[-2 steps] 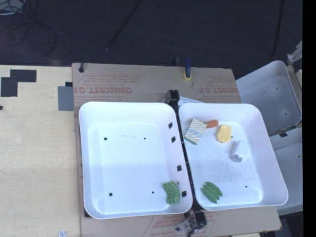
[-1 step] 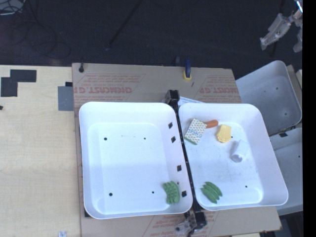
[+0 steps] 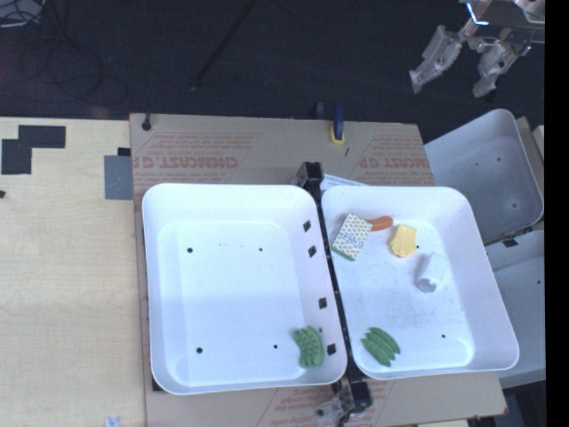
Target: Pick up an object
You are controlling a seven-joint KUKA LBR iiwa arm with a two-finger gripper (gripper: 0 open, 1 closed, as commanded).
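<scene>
Hovering gripper: up at the top right corner, the gripper hangs over dark floor beyond the table — fingers splayed wide, nothing between them.
Right bin: the right bin carries the choice of targets, and all of it lies down and to the left of the gripper in the camera view.
Nearest cluster: a yellow block, a small orange piece and a patterned sponge sit close together along the bin's far side; the orange piece looks to touch the sponge's corner.
White cylinder: a white cylinder lies on its side just below the yellow block, long axis running roughly toward the near edge — pale on pale, hard to read.
Green pod: a green pea pod lies at a slant near the front of the right bin, well apart from the cluster.
Left bin: the left bin has one green leafy toy tucked into its near right corner, against the divider.
Judgement: the yellow block looks the shortest reach — the arm would travel down and left, well clear of the rim, then descend.
</scene>
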